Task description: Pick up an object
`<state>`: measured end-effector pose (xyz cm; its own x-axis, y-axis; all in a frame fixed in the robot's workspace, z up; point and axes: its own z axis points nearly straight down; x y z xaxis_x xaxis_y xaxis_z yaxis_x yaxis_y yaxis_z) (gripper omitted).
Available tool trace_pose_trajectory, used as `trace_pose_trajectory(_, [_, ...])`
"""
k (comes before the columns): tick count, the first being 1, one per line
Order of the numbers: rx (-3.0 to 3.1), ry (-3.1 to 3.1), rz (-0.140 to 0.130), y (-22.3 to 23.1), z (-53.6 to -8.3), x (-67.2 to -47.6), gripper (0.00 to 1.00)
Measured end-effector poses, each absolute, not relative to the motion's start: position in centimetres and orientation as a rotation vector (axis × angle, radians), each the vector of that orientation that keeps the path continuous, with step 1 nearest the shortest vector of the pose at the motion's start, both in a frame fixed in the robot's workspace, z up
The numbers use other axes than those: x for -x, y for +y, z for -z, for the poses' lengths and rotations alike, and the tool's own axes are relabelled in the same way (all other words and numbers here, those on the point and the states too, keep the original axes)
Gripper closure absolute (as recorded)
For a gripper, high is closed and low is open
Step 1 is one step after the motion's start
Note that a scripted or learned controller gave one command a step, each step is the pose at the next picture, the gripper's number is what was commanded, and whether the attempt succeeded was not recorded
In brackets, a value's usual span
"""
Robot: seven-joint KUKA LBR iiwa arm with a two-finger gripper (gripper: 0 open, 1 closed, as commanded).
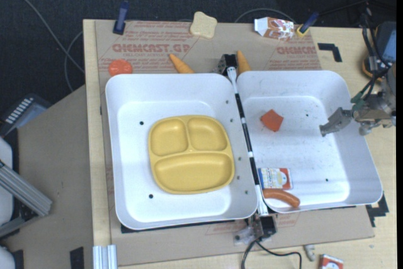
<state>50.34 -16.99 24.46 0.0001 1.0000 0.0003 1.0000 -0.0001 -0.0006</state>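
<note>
Gripper (334, 125): hovering over the right bin (352, 186); jaw state impossible to tell.
Orange block (272, 120): looking light, stiff; flat sides inviting a pinch.

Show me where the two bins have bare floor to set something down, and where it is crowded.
Right bin: bare floor between the orange block and the gripper, and along the near wall right of the carton and sausage. That near-left corner is crowded. Left bin: the yellow tray takes the middle, leaving bare strips around it.

Yellow tray (191, 154), white bins (126, 135), an orange block (272, 120), an orange-red sausage (281, 198).
</note>
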Motion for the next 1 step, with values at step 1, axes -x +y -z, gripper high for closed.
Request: trace_pose_trajectory(1, [2.216,-2.219,-0.003,-13.12,-13.8,-54.81,0.0])
